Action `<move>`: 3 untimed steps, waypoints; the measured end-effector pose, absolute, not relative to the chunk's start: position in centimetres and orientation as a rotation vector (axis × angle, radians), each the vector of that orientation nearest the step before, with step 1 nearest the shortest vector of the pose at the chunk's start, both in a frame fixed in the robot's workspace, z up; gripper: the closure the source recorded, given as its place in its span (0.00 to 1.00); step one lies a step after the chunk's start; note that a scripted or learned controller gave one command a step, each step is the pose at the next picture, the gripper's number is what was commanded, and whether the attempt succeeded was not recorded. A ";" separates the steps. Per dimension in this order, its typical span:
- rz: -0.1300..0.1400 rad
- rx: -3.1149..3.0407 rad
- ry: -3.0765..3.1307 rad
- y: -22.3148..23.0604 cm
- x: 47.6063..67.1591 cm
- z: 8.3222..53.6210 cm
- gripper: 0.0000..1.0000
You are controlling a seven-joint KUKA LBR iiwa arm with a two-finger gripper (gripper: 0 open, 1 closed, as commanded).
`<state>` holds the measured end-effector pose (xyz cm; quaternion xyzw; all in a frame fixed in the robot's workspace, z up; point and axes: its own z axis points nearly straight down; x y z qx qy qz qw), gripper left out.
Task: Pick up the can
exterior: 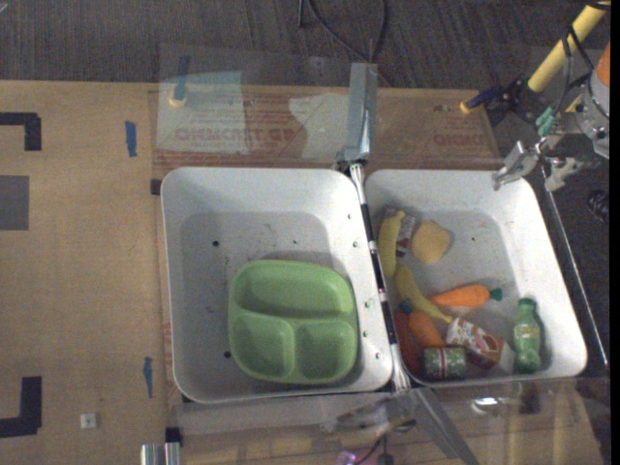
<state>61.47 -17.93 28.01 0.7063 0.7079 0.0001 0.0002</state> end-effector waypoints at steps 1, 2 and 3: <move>-0.002 2.442 1.978 -15.9 61.7 26.6 0.00; 0.002 2.294 2.142 -20.3 62.8 9.7 0.00; 0.007 2.476 1.929 -20.1 57.4 8.8 0.00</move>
